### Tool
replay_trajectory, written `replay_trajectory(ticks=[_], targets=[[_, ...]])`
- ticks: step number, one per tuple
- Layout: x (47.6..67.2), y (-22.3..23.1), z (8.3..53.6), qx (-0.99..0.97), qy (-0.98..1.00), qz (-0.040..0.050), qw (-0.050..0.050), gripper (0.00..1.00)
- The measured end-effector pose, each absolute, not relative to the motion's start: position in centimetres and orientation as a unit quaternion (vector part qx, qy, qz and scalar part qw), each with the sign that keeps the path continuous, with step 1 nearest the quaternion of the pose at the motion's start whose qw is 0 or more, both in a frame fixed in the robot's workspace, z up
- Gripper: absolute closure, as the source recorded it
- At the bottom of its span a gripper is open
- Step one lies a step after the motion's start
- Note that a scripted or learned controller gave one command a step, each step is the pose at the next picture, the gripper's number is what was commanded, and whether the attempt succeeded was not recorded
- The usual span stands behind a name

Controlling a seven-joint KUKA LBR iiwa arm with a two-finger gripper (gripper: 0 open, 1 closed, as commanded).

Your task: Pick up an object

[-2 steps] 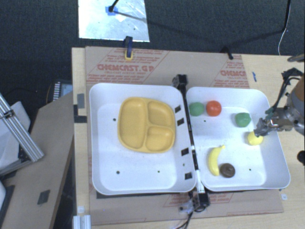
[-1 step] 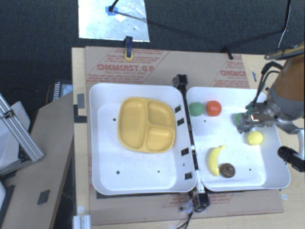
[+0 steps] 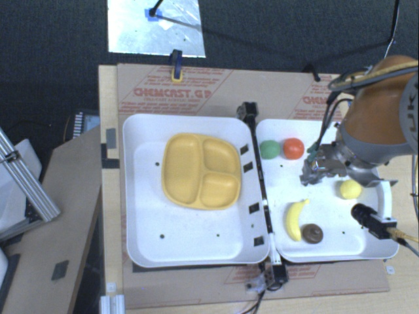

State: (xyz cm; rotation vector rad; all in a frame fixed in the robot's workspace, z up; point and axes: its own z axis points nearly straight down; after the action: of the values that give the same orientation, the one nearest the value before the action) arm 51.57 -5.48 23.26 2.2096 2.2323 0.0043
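Yellow plate (image 3: 200,171) fills left bin (image 3: 141,241). Right of it: green ball (image 3: 269,148), tomato (image 3: 292,148), banana (image 3: 296,219), brown disc (image 3: 312,233), lemon (image 3: 350,189). Gripper (image 3: 314,173) hovers between tomato and lemon; jaws' state unclear. Best centre over one fruit before descending.

A big white bin (image 3: 141,241) sits on the left of the surface (image 3: 216,87). A yellow plate (image 3: 200,171) lies flat in the middle of it. The plate has three parts. A second white bin (image 3: 327,244) sits just beside the first one, on the right. A black strip with clips (image 3: 255,175) runs between the two bins. Brown cardboard with red words lies under both bins. A small yellow and blue clamp (image 3: 177,65) sits at the far edge of the cardboard. Past it, a shiny silver sheet (image 3: 156,18) lies on the dark floor (image 3: 46,44), with a bit of blue tape (image 3: 153,14) on it. A metal bar (image 3: 23,175) leans at the left.
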Motion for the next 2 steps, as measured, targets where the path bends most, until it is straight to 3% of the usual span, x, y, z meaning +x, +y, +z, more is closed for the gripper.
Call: replay_trajectory(ticks=[2], targets=[[53.0,5.4,23.8,0.703,0.711,0.0014,0.0,1.0]])
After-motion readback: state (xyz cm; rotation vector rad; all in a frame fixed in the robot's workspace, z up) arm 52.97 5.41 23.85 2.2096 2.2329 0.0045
